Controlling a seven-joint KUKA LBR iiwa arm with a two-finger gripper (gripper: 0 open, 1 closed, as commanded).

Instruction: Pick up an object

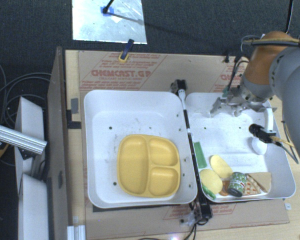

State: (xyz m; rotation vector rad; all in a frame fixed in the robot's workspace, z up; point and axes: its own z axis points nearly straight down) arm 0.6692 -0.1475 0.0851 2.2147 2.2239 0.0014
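My gripper [226, 108] hangs over the far part of the right bin [225, 139], above bare white floor, with nothing seen in its grasp. The objects lie along that bin's near edge: two yellow oval pieces [220, 166] [210, 181], a green strip [200, 154] against the left wall, a small dark green can [236, 183] and a pizza-slice toy [254, 185]. All of them sit well toward the near side from the gripper. A yellow divided plate [149, 165] rests in the left bin [105, 134].
The divider wall between the bins [187, 129] runs just left of the gripper. Cardboard [140, 69] lines the bench behind the bins. Cables and a metal bar [17, 139] lie off to the left.
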